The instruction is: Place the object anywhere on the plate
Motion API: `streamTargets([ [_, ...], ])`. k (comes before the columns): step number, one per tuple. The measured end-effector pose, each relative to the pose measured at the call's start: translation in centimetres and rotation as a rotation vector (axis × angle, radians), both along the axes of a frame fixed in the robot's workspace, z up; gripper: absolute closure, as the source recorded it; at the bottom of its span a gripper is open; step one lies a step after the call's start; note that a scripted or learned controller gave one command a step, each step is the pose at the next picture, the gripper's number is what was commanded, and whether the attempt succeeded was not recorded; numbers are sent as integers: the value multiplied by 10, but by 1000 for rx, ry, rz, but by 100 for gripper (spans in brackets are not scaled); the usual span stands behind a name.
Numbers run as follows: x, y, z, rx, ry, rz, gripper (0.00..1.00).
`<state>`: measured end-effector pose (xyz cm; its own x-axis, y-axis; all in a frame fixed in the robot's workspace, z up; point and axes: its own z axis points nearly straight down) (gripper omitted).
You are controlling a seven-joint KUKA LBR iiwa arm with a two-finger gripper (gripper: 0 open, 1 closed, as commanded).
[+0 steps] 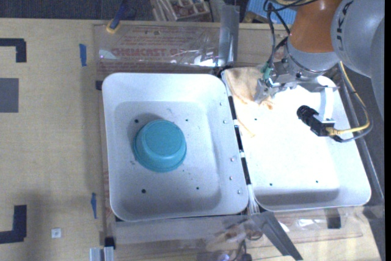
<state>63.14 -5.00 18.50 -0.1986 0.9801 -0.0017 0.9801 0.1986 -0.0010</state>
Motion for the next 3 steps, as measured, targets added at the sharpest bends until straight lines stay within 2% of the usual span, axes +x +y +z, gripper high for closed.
streamTargets([
  [1,1,0,40,0,-4,1,100],
  [2,-20,51,33,2,0,401,100],
  [3,-49,92,45,3,0,797,100],
])
